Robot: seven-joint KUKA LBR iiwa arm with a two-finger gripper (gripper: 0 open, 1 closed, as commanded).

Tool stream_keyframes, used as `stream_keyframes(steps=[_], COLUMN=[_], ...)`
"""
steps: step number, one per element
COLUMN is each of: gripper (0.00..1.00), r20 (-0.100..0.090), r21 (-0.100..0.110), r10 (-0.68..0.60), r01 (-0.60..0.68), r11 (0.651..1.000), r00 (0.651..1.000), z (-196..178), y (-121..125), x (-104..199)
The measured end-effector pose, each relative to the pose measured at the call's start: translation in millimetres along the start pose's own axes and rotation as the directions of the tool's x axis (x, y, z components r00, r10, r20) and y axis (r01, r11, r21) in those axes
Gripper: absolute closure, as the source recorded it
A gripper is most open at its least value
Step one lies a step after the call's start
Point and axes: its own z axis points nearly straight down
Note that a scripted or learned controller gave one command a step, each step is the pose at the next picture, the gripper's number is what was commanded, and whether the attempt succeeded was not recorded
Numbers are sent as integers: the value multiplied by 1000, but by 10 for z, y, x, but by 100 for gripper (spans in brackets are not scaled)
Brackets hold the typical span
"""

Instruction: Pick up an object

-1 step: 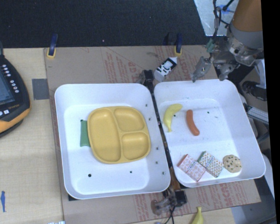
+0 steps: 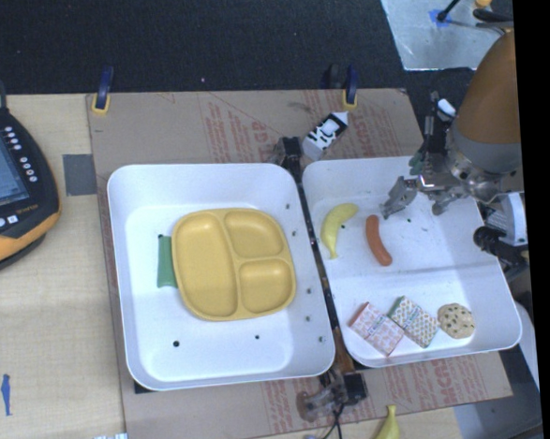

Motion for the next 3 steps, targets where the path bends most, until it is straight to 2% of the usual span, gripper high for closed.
stream_keyframes(steps=[1, 2, 3], gripper=[0, 100, 100], r20=[-1, 2, -1], r21=[0, 0, -4], r10=[-1, -6, -4], r01=[1, 6, 4], r11=[1000, 1000, 1000], r00=[1000, 1000, 1000], z=[822, 712, -195], y=[-77, -74, -312], x=[24, 11, 725])
